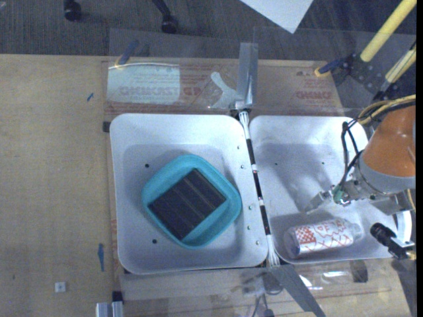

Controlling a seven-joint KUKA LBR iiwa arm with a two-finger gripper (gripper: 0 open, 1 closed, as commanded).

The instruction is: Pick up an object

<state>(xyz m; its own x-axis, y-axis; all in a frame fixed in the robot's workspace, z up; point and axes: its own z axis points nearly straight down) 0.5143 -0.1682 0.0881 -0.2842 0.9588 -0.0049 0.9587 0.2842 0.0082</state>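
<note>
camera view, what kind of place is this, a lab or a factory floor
Most likely a robotics lab or test cell: a robot arm reaches over two white bins on a wooden bench, and an office chair base stands on carpet behind.

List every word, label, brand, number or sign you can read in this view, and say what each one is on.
None can be read for certain.
Clear panel behind the left bin: a pale label with red lettering, too blurred to read.
Clear panel behind the right bin: faint red lettering, too blurred to read.
Bottle lying in the right bin: a red and white patterned wrap, any text too small to tell.
Teal container in the left bin: no lettering visible.
</note>
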